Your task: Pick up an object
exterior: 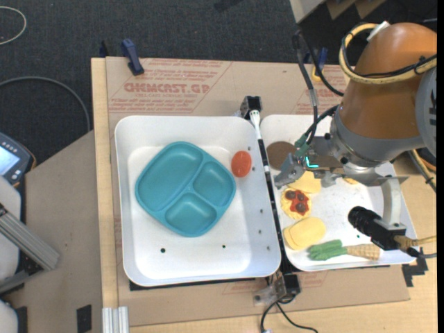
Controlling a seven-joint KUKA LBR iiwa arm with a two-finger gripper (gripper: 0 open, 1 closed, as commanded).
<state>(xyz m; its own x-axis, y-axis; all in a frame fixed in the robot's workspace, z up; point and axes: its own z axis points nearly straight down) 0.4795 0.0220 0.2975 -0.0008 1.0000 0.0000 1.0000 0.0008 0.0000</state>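
My gripper (295,171) hangs low over the back left part of the right bin (341,207), under the grey and orange wrist. Just behind it lies a brown disc (279,152). A yellow slice with red bits (299,200) lies just in front of it. Further forward are a plain yellow piece (305,232), a green pod (325,250) and a beige cone (364,252). Nothing shows in the gripper's grasp, and the wrist hides much of the bin's back.
The left bin (128,186) holds a teal divided plate (184,188) and a red-orange ball (241,163) near its right wall. A black clamp (251,106) sits at the back where the two bins meet. Brown cardboard (173,82) lies under both bins.
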